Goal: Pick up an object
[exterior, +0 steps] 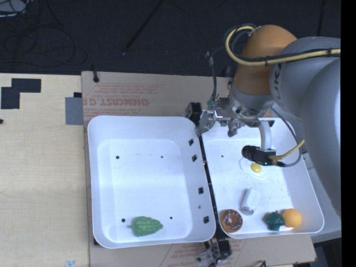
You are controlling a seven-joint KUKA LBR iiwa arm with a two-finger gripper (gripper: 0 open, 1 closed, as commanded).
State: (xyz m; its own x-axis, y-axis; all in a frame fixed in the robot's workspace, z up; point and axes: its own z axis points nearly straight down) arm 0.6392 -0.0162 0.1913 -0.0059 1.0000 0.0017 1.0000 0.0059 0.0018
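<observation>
My gripper [218, 125] hangs over the back left corner of the right bin [311, 202], close to the divider. Its fingers [203, 122] stand apart, open, with nothing between them. Below it in the right bin lie a toy fried egg [253, 168], a small grey cylinder [247, 200], a brown doughnut [231, 220], a dark green lump [273, 221] and an orange ball [292, 218]. The last three sit along the front wall. A light green leafy toy [146, 226] lies near the front of the left bin [100, 149].
The bins stand side by side on a cardboard sheet [144, 96] on the wooden bench. The arm's grey body and orange band [267, 46] loom over the right bin's back right part. Cables run across the dark floor behind.
</observation>
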